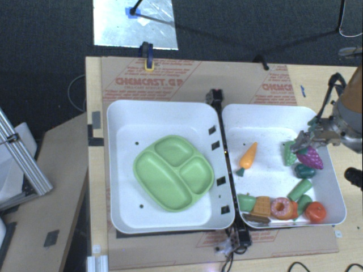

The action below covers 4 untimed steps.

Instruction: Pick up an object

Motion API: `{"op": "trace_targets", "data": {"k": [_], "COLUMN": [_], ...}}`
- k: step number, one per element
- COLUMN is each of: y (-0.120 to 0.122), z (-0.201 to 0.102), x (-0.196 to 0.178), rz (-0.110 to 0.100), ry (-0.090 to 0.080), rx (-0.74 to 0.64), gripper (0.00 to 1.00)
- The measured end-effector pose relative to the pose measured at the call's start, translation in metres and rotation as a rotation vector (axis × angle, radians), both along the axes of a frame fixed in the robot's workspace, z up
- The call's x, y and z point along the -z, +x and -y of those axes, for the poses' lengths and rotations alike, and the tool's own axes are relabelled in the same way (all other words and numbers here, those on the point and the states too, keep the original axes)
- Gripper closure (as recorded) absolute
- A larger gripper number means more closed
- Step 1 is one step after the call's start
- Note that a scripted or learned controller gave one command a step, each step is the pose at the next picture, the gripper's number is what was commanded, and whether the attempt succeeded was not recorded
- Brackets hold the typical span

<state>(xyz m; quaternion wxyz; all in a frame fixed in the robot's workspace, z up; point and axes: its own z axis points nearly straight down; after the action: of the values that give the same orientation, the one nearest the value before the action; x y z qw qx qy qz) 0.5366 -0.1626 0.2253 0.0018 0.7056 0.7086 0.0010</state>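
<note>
Two shallow white bins sit side by side on the bench; the two-finger gripper [302, 140] reaches into the right white bin [266, 120] from the right edge, low over its far-right side. Cannot tell how far the gripper is spread, and nothing is visibly held.

It sits just over or touching a purple toy grape bunch [310, 158]; contact is unclear. A green leafy toy piece [290, 153] lies just left of the gripper tip. A green toy cucumber-like piece [299, 189] lies below the gripper, nearer the camera. Further left of the gripper, apart from it, lies an orange toy carrot with green top [247, 157].

Along the near wall, below and left of the gripper: a pink-frosted toy donut [281, 208], a tan waffle-like toy block [261, 207], a green toy chunk [246, 202], and a red-orange toy tomato [315, 211] almost straight below it.

Well left of the gripper, the left white bin [130, 123] holds a light green divided plastic plate [173, 173].

Red print on the brown cardboard sheet [170, 78] behind the bins reads "CHEMCAST GP", twice, the right copy slanted.
</note>
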Motion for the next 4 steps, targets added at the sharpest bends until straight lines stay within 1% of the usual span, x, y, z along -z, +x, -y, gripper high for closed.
{"op": "trace_targets", "data": {"k": [1, 2, 3, 4], "y": [0.007, 0.006, 0.016, 0.015], "z": [-0.058, -0.108, -0.16, -0.211], "x": [-0.01, 0.002, 0.01, -0.008], "rz": [-0.001, -0.003, -0.003, -0.002], "ry": [0.003, 0.004, 0.003, 0.004], "rx": [-0.006, -0.005, -0.006, -0.006], "gripper": [1.0, 1.0, 1.0, 1.0]}}
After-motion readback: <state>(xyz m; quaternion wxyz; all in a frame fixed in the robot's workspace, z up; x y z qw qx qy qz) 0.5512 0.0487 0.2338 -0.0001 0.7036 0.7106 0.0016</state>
